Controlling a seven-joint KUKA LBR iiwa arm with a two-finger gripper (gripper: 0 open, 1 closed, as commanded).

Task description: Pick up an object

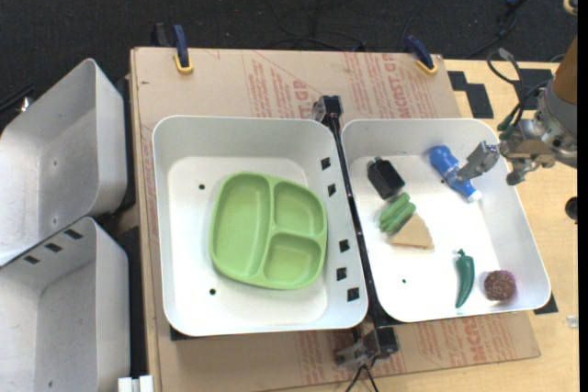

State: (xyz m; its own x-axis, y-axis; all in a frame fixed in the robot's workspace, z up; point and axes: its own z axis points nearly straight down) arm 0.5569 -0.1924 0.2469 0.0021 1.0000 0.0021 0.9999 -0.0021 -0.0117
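Two white bins sit side by side on the bench. The left bin (175,197) carries a green divided plate (269,231). The right bin (528,234) has a blue bottle (452,170), black block (385,176), green pod (397,213), tan wedge (412,235), green pepper (465,278) and dark ball (500,285). The hand (496,162) hangs just beside the bottle; I cannot tell its grip.
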